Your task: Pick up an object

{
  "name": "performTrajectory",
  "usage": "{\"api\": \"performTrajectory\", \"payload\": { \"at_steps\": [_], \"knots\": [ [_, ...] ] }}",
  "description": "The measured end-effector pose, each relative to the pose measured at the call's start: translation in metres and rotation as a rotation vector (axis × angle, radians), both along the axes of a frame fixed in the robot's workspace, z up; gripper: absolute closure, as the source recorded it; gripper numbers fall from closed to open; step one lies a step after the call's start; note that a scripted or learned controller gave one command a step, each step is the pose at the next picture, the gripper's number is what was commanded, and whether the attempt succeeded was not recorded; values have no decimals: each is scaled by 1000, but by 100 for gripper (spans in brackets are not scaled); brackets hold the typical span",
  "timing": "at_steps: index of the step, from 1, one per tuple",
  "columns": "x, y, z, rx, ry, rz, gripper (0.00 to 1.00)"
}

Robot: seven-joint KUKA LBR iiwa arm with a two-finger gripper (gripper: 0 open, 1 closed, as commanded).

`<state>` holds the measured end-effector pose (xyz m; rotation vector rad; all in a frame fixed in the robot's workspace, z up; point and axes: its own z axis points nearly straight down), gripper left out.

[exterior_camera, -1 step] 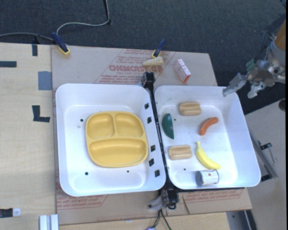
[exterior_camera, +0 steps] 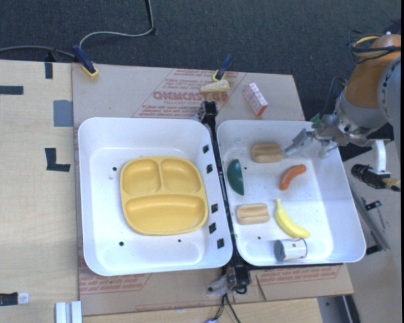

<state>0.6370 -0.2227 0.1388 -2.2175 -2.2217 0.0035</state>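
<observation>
The gripper [exterior_camera: 297, 142] is hovering over the right bin [exterior_camera: 337, 200], at about one o'clock from that bin's middle, with the grey arm [exterior_camera: 370, 93] and its orange band reaching in from three o'clock. Its fingers are pointing toward nine o'clock and nothing is sitting between them; whether they are spread wide or drawn narrow I cannot tell from this slant. A tan bread roll [exterior_camera: 266, 153] is lying just beside the fingertips, at nine o'clock from them, apart from them as far as can be seen. An orange sausage [exterior_camera: 292, 175] is lying near, at six o'clock from the gripper. A dark green vegetable [exterior_camera: 236, 177] is resting against the bin's nine o'clock wall. A second tan bun [exterior_camera: 252, 214] is sitting at about seven o'clock in the bin, with a yellow banana [exterior_camera: 289, 222] just beside it at three o'clock, and a small grey-and-white can [exterior_camera: 290, 249] is lying on its side at six o'clock, just below the banana. The left bin [exterior_camera: 94, 200] is holding a yellow divided plate [exterior_camera: 164, 195] near its middle.
</observation>
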Motion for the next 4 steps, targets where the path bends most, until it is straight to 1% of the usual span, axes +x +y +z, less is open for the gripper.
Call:
{"api": "performTrajectory", "payload": {
  "at_steps": [1, 2, 3, 4],
  "knots": [
    [-51, -1, -51, -1, -6, 0, 0],
    [-50, -1, -41, -5, -11, 0, 100],
    [-37, 42, 40, 0, -4, 0, 100],
    [-89, 98, 110, 0, -4, 1, 100]
  ]
}}
